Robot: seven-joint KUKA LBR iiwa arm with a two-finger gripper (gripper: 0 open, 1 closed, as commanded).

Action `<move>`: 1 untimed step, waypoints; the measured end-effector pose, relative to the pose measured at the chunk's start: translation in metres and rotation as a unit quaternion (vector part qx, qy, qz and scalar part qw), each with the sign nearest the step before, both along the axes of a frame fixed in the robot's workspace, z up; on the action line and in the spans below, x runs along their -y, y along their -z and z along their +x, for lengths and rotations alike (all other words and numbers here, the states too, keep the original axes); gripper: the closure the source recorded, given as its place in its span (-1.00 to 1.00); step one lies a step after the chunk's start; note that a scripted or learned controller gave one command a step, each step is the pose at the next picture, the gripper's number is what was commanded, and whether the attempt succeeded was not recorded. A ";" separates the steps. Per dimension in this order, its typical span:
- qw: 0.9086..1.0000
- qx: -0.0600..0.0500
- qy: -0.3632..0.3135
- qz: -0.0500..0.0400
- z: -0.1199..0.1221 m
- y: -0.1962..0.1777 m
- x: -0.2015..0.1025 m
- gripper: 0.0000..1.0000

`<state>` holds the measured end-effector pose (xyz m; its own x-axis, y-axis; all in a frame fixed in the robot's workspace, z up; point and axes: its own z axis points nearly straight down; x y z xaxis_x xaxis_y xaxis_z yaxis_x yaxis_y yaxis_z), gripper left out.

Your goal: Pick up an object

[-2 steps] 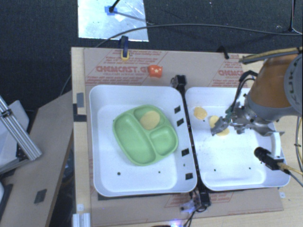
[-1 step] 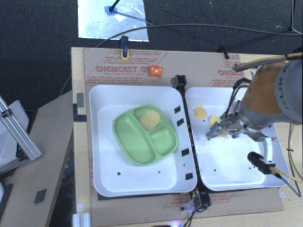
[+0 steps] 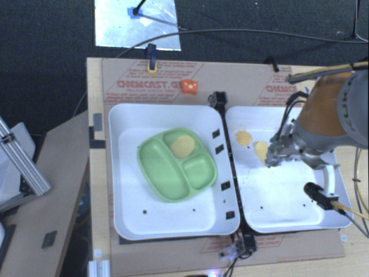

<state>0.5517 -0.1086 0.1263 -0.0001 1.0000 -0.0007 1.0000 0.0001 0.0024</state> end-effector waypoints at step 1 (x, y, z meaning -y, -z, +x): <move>1.000 0.003 -0.002 -0.001 0.001 -0.063 0.006 1.00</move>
